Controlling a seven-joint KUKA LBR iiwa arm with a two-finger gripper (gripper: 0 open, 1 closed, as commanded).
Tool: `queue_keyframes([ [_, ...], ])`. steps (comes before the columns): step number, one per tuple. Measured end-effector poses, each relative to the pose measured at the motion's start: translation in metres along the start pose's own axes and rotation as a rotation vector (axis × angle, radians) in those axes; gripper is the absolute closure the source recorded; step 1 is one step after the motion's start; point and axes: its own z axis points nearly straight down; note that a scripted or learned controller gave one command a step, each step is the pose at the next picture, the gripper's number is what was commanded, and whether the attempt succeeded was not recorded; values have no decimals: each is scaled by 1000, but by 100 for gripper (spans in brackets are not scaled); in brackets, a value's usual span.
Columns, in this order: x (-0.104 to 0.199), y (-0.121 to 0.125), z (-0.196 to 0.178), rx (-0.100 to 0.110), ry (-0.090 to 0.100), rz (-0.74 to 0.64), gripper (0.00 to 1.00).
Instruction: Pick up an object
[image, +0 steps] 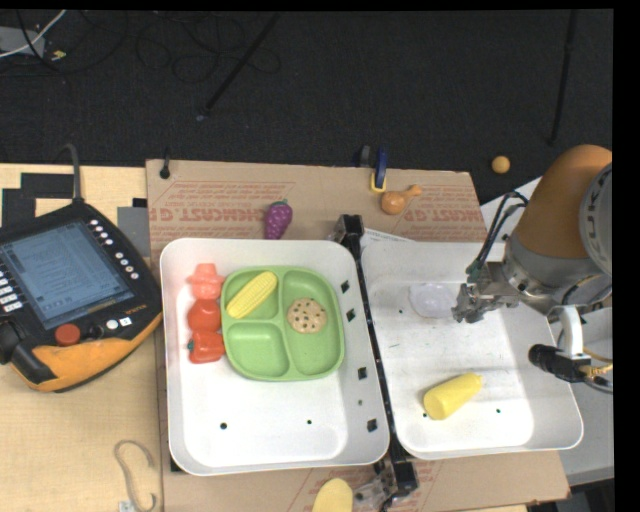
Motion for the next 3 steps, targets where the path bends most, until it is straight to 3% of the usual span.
queue_keyframes([
  [1, -4, 7, -61, -3, -1, -1, 100],
  [2, -6, 7, -89, 0, 0, -1, 100],
  [3, 35, -24, -77, 7, 3, -4, 100],
])
